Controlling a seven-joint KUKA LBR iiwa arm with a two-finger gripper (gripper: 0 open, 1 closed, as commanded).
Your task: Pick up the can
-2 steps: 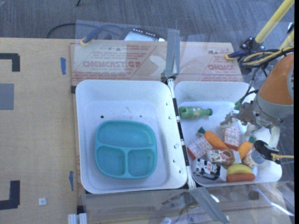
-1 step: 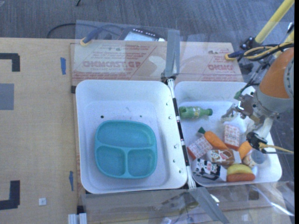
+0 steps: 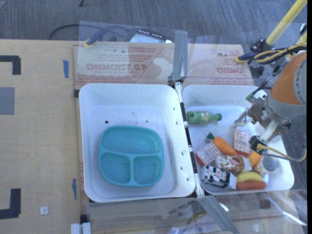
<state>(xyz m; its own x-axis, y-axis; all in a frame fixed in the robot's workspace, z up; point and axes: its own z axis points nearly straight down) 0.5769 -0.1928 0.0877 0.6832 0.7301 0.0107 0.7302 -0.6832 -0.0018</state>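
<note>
The can [image 3: 267,165] looks like a small silvery cylinder near the front right corner of the right bin [image 3: 222,94], partly tucked behind an orange piece [image 3: 255,158]. My gripper [image 3: 250,114] hangs over the right side of that bin, up and to the left of the can and apart from it. Nothing shows between the fingers. The grey wrist and its orange band reach in from the right edge.
The right bin also holds a green bottle [image 3: 203,116], a carrot [image 3: 224,146], snack packets [image 3: 241,141], a black-and-white carton [image 3: 216,175] and a yellow and red toy [image 3: 251,180], crowded at the front. A teal divided plate [image 3: 130,156] lies in the left bin [image 3: 92,101].
</note>
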